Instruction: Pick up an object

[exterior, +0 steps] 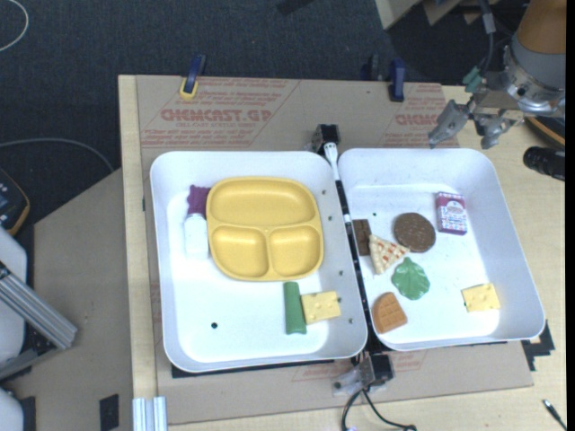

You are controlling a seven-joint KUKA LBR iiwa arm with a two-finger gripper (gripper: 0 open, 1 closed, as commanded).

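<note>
My gripper (469,134) hangs above the back edge of the right bin (512,241), open, with nothing between its fingers. In that bin lie a brown round cookie (414,231), a red-and-white box (451,213), a pizza slice (386,253), a green leaf (411,279), an orange toast piece (389,312), a yellow cheese piece (481,298) and a dark bar (361,236). All of them sit below and left of the gripper.
The left bin (171,294) holds a yellow divided tray (265,227), a purple item (197,199), a white bottle (195,237), a green stick (293,307) and a yellow cheese block (321,306). Clamps (190,78) grip the board's back edge.
</note>
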